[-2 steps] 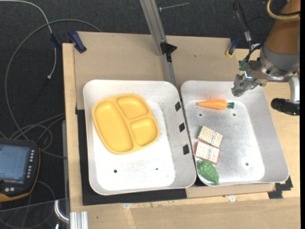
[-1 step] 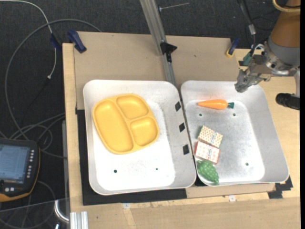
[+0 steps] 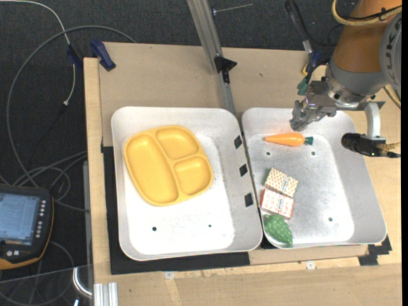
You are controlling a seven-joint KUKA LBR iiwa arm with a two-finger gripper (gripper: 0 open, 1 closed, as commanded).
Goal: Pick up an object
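Lying just below the tool (image 3: 301, 123), the carrot (image 3: 285, 140) rests in the right bin (image 3: 357, 196); tool's opening cannot be told.

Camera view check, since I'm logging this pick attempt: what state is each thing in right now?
Gripper: above the right bin's far end, right by the carrot, holding nothing visible.
Carrot: lying flat in the right bin.
Two small boxes: lying side by side, touching.
Green item: against the near rim.
Yellow divided plate: upright in the left bin.
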